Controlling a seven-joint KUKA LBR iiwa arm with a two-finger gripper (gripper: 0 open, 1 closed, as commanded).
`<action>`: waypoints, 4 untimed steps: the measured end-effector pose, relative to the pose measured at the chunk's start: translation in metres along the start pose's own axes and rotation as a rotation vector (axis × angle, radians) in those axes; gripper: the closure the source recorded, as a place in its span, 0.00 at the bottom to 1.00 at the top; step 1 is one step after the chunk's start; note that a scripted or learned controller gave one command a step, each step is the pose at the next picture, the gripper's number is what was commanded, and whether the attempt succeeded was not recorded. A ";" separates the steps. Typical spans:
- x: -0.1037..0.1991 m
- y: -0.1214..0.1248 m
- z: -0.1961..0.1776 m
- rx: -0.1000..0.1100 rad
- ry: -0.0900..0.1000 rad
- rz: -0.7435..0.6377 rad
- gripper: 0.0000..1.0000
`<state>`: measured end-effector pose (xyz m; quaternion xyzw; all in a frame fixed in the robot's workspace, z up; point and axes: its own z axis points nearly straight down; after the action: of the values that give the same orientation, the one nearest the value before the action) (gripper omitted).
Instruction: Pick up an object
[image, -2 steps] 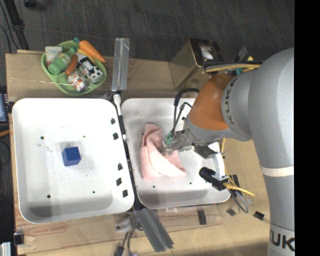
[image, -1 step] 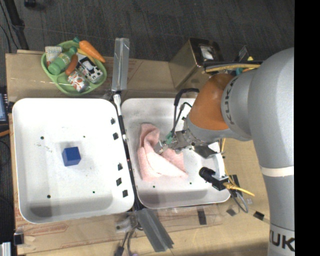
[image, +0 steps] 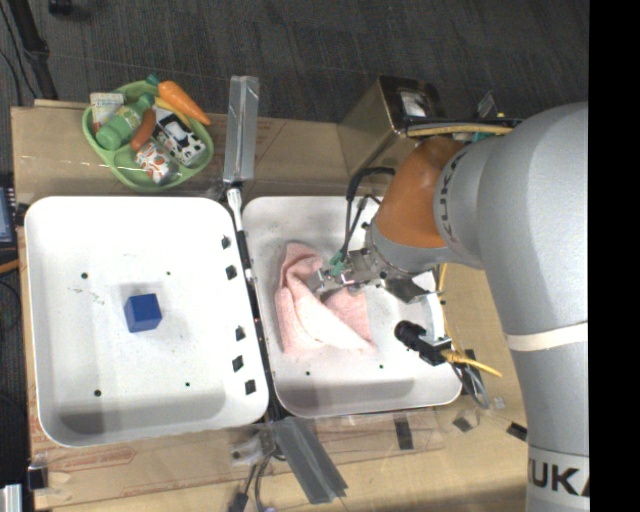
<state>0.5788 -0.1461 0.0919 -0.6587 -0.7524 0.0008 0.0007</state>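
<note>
Pincer (image: 333, 277) on pink cloth (image: 315, 310), frame centre, jaw state we can't tell; soft, light, grab a raised fold.

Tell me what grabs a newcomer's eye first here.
The big grey arm reaching in from the right, its claw down on a crumpled pink cloth in the right bin. Next, the lone blue cube in the left bin.
</note>
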 end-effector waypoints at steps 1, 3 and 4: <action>0.000 0.000 -0.010 0.002 0.000 -0.004 1.00; 0.001 0.000 -0.019 0.005 0.001 -0.008 1.00; 0.001 0.000 -0.019 0.005 0.000 -0.009 0.00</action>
<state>0.5785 -0.1457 0.1106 -0.6554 -0.7553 0.0027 0.0024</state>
